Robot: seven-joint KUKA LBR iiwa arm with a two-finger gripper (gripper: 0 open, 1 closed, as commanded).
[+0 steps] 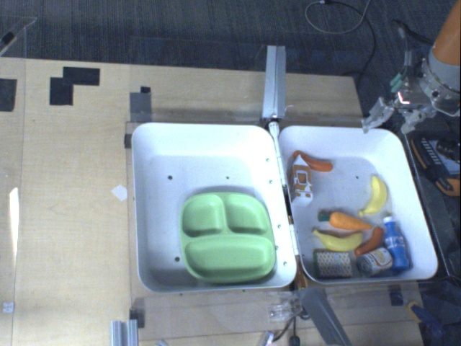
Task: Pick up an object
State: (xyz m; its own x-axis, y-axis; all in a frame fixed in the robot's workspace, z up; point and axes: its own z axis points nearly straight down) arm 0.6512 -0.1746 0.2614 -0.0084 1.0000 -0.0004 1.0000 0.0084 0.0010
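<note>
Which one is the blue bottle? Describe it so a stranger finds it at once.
Start at the right bin, the one crowded with toy food. Go to its corner nearest the camera on the far right, where the blue bottle lies just right of a grey can. It is the sole blue thing among yellow bananas and orange carrots.

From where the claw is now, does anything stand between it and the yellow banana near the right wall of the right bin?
Nothing visible does. The claw is above the bin's far right corner, and only bare bin floor lies between it and the banana.
</note>
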